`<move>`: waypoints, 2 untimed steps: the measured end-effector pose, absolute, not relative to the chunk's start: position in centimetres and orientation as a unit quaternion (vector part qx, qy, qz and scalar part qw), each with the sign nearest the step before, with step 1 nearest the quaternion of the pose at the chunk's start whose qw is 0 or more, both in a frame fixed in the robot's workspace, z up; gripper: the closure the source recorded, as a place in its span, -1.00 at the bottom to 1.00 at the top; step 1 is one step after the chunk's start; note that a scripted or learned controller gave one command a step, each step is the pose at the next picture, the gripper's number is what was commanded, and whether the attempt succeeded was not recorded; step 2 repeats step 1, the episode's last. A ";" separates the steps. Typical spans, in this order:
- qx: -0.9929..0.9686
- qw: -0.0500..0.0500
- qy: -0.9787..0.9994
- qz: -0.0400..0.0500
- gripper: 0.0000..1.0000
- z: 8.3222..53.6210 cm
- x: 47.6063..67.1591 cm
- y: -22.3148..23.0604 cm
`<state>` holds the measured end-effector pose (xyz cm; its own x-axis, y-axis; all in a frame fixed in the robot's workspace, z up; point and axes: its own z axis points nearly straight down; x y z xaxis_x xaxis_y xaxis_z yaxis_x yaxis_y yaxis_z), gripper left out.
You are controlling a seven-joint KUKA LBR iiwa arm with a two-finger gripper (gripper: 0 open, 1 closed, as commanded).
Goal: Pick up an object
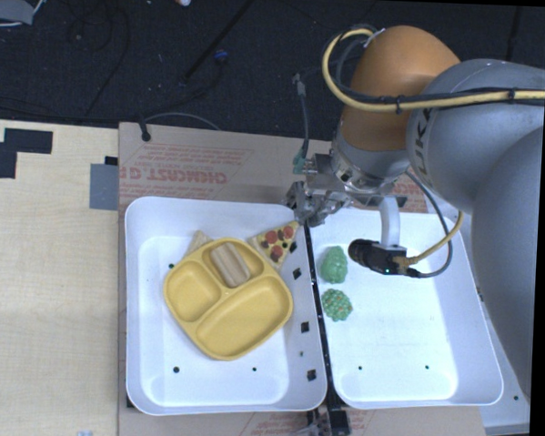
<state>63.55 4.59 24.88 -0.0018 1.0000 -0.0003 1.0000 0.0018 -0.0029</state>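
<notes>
My gripper (308, 205) hangs over the far end of the wall between the two bins, under the orange wrist band. Just below it to the left, a toy pizza slice (277, 242) lies against the far right corner of the left bin (147, 343). A yellow divided plate (230, 301) fills the middle of that bin, with a tan bread-like piece (228, 263) in its far compartment. In the right bin (429, 357), near the dividing wall, lie a smooth green lump (333, 263) and a bumpy green piece (337, 304). I see nothing held in the gripper.
A black part on a cable (378, 256) hangs from the arm over the right bin, beside the smooth green lump. The grey arm covers the upper right of the view. Brown cardboard (211, 168) lies under both bins.
</notes>
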 end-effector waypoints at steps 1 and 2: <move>-0.706 0.001 -0.708 0.001 1.00 24.8 62.9 9.2; -0.706 0.001 -0.708 0.001 1.00 24.8 62.9 9.2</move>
